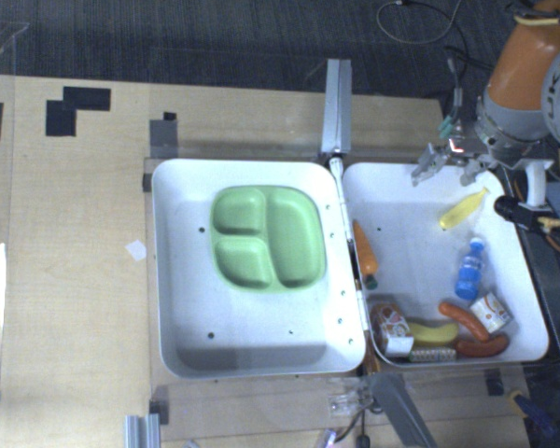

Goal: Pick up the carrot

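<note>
My gripper [441, 160] hangs over the far edge of the right bin [406, 203], near its far right corner. Its fingers [424, 168] are spread apart and I see nothing between them, so it is released. They are small and a little blurred, and I cannot tell whether they touch the rim. Behind the gripper, my arm [532, 73] is cut off by the right and top borders.

The carrot [362, 250] lies at the left wall of the right bin, along the divider, well apart from my gripper. Its green end points to the near side; the wall partly hides its left side.

Nearer to my gripper lies a yellow item [462, 209]; I cannot tell what it is. Below it stands a blue bottle [469, 271]. At the near wall there is a crowded group: a banana [431, 332], a sausage [465, 319], a small carton [492, 314] and a packet [392, 326]. They overlap, and their borders are difficult to separate.

The left bin [182, 250] holds a green tray [266, 236] with three compartments.
</note>
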Available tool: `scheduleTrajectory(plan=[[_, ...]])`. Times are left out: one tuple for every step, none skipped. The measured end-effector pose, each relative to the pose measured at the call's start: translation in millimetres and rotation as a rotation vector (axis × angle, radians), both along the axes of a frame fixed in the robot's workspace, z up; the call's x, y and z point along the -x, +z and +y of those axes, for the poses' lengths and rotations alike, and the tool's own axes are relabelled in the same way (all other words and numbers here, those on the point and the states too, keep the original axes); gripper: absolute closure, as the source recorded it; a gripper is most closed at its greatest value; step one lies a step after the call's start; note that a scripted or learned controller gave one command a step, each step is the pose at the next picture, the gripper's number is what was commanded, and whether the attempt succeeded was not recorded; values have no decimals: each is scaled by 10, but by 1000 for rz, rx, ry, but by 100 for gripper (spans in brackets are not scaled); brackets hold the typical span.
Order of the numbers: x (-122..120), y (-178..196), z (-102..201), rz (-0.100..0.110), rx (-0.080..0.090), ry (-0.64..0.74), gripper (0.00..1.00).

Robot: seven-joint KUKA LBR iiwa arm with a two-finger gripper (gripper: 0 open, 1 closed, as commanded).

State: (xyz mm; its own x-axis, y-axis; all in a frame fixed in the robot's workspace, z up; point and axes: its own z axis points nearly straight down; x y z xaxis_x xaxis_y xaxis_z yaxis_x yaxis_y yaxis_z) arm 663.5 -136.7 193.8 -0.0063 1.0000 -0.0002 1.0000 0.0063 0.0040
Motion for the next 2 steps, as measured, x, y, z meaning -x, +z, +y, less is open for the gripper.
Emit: scheduleTrajectory(plan=[[391,-798,-505,3,1,-125,0],[167,-1068,-523,-2,-1,-448,0]])
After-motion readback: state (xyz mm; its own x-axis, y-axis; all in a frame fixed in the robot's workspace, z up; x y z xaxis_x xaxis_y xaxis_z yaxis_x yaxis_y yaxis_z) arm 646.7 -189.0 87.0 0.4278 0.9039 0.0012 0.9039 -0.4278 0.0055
